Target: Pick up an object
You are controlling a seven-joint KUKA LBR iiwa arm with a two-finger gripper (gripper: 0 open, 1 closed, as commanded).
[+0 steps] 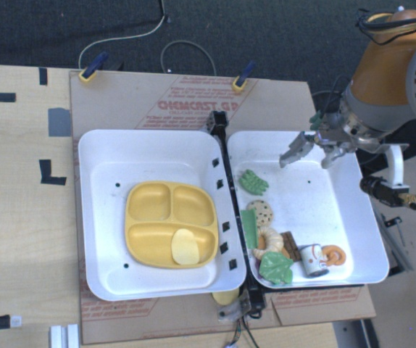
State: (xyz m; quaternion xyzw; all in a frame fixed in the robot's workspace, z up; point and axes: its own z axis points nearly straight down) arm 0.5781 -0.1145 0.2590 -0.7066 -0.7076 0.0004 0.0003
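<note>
My gripper [312, 156] hangs over the far part of the right bin [353, 194], its two grey fingers spread apart and open with nothing between them. Small objects lie lower in that bin: a green leafy piece [254, 183], a speckled cookie [260, 212], a green stick [249, 228], a beige lump [269, 240], a brown chocolate bar [290, 245], a second green leaf [276, 268], a small can [312, 260] and an orange ring [334, 254]. The gripper stands up and to the right of the nearest green piece, apart from all of them.
The left bin [99, 194] holds a yellow divided plate [170, 223] with a pale yellow disc [185, 249] on it. A black divider [226, 187] runs between the bins. Cables [157, 27] trail beyond the cardboard base at the top.
</note>
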